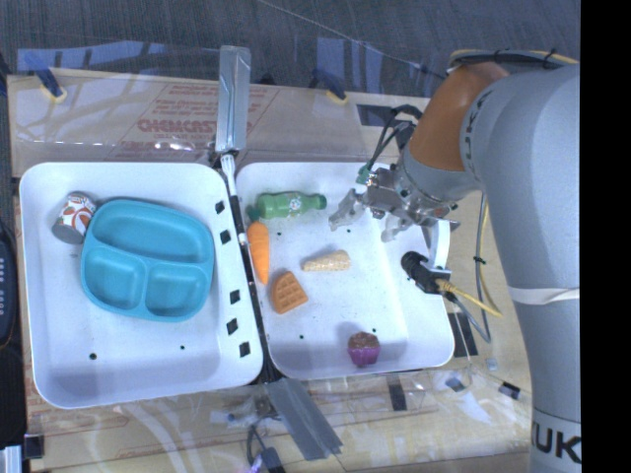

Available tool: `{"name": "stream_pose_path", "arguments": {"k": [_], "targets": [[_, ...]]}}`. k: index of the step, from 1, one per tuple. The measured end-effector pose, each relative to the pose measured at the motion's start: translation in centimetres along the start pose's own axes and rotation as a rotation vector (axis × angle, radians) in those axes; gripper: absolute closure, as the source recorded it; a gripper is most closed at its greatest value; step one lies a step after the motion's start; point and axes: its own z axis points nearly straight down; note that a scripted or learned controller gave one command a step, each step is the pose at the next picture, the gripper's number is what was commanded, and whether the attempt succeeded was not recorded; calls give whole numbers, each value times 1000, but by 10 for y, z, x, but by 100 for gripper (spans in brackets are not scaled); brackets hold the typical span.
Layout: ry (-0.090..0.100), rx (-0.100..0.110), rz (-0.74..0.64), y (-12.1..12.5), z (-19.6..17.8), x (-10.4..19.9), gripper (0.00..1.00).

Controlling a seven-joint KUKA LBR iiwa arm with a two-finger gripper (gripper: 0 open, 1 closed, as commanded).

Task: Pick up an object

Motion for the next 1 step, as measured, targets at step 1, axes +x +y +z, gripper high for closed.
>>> {"name": "stream_pose_path", "arguments": {"k": [1], "targets": [[2,-4,-27,46,30,49,0]]}}
